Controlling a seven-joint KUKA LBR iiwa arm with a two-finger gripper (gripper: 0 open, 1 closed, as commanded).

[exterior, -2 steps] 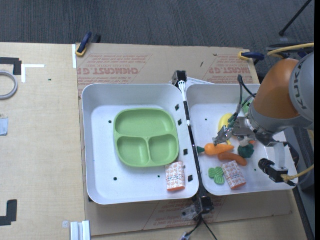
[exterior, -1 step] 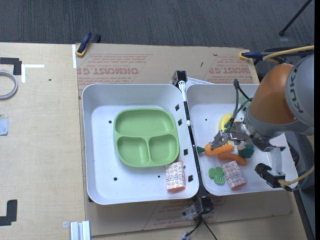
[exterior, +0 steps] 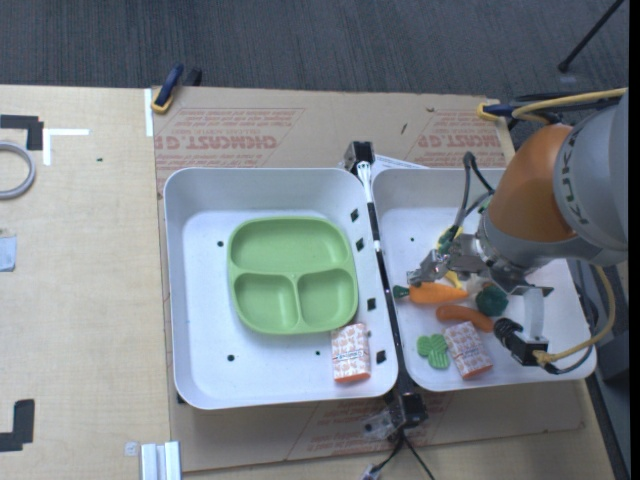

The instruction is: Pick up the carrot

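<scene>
Right bin (exterior: 420, 203): gripper (exterior: 437, 271) just above carrot (exterior: 437, 293).

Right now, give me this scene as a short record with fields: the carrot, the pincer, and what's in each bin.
target: carrot, lying in the right bin near its left wall
pincer: pincer directly above the carrot; contact not clear
arm: grey with orange band, reaching in from the right
right bin, other items: second orange piece, green flat item, small carton
left bin: left bin holds a green divided plate and a small carton
task state: carrot not lifted yet
</scene>
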